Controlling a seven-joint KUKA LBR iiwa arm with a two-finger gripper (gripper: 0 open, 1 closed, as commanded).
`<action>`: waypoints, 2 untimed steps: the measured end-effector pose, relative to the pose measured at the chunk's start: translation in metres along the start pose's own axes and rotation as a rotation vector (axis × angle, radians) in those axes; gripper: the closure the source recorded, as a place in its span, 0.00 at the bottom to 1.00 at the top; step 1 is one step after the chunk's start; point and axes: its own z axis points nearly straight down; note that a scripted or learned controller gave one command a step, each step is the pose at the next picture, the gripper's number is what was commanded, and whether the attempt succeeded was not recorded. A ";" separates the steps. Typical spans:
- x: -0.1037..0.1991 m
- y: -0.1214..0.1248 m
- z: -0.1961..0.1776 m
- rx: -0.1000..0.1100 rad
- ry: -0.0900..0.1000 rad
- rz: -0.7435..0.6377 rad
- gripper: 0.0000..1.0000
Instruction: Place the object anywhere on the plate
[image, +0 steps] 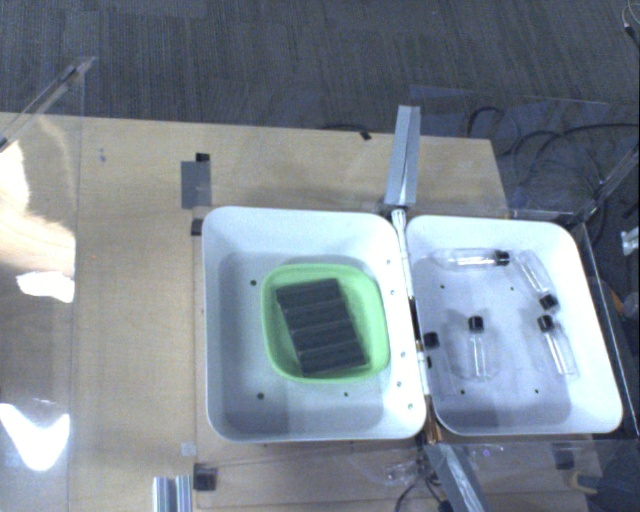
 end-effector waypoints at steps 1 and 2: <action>0.002 0.000 -0.002 0.002 -0.001 0.015 0.00; 0.005 0.000 -0.002 0.003 0.000 0.074 0.00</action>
